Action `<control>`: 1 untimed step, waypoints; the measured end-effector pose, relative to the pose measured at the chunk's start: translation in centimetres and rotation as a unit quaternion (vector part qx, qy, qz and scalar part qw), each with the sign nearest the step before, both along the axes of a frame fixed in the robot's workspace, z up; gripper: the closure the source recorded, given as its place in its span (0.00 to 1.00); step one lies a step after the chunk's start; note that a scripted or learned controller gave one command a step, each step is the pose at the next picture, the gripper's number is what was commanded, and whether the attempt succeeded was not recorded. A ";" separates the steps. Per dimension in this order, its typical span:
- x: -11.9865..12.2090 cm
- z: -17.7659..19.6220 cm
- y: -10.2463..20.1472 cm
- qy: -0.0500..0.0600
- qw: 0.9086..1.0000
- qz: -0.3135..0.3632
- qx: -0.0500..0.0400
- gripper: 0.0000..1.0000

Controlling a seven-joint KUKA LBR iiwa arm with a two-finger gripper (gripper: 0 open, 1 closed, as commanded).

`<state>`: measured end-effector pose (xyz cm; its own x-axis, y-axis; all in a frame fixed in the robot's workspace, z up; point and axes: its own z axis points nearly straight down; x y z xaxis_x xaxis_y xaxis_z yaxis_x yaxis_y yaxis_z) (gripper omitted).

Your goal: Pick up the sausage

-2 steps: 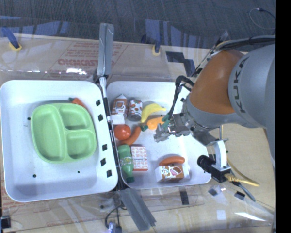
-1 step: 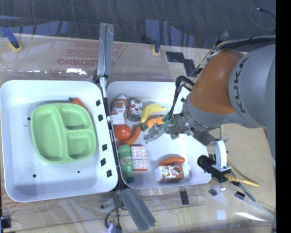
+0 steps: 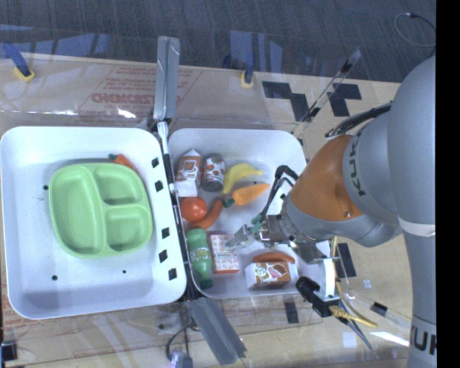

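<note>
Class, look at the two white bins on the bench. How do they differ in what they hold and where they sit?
The left bin holds a green divided plate, with a small orange item at the plate's far edge. The right bin holds many small things, among them a banana, a carrot and a tomato. The gripper is over the right bin, not the left bin. Both are shallow, white and sit side by side.

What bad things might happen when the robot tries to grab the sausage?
1. The sausage lies squeezed between the tomato and the carrot, so the gripper may grab or knock a neighbour instead.
2. The gripper sits low beside the small carton; moving sideways might shove it.
3. The sausage is close to the bin's left wall, leaving little room.
</note>
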<state>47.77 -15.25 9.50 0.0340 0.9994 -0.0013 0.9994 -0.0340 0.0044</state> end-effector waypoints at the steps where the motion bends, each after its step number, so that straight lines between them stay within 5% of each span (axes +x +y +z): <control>1: 0.1 1.0 0.1 0.001 1.000 0.003 0.001 1.00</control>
<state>47.83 -15.13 10.46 0.0276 0.9996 0.0007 0.9996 -0.0276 0.0022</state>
